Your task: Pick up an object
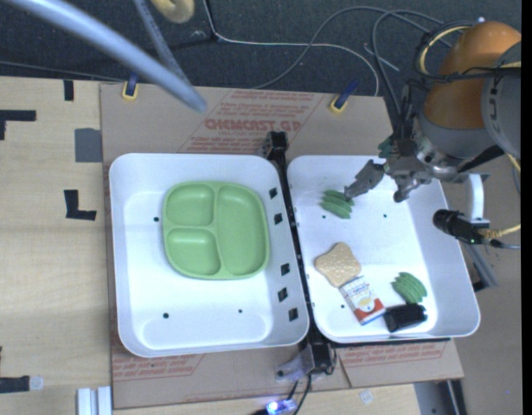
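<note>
My gripper [383,185] hangs over the back of the right bin [439,232], fingers spread apart and nothing between them. One fingertip [356,188] points down toward a ridged green object [336,203] just to its left. Nearer the front of the same bin lie a tan slice of toast [337,264], a small white and red packet [362,298], a green leafy piece [410,285] and a black object [405,317].
The left bin [136,258] holds a light green divided plate [217,230]. A black clamp row [287,232] runs between the bins. Cables [352,33] trail across the dark back area, and a grey bar [92,33] crosses the upper left.
</note>
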Tool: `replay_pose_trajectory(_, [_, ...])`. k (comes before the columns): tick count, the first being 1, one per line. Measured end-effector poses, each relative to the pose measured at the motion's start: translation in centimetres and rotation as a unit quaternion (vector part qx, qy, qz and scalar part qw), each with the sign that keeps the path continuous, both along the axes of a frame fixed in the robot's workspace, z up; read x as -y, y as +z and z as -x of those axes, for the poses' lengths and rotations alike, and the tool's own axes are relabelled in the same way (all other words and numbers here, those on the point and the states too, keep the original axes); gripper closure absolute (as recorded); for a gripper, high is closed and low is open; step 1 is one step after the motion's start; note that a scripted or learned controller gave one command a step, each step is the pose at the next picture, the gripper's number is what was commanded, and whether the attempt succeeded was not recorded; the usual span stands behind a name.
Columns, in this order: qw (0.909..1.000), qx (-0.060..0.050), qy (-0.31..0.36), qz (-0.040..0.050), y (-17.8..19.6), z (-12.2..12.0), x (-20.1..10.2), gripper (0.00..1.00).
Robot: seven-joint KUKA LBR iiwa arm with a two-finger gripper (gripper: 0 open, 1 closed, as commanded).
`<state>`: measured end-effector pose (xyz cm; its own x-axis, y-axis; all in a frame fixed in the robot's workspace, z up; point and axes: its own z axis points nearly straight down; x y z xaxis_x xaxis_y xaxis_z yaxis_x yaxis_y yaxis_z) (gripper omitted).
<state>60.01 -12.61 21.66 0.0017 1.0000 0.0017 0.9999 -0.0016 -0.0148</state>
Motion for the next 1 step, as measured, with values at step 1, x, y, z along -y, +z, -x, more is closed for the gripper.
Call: replay_pose_trajectory(1, [1.0000, 0.007, 0.002, 0.0008, 0.78, -0.28, -0.03, 0.00])
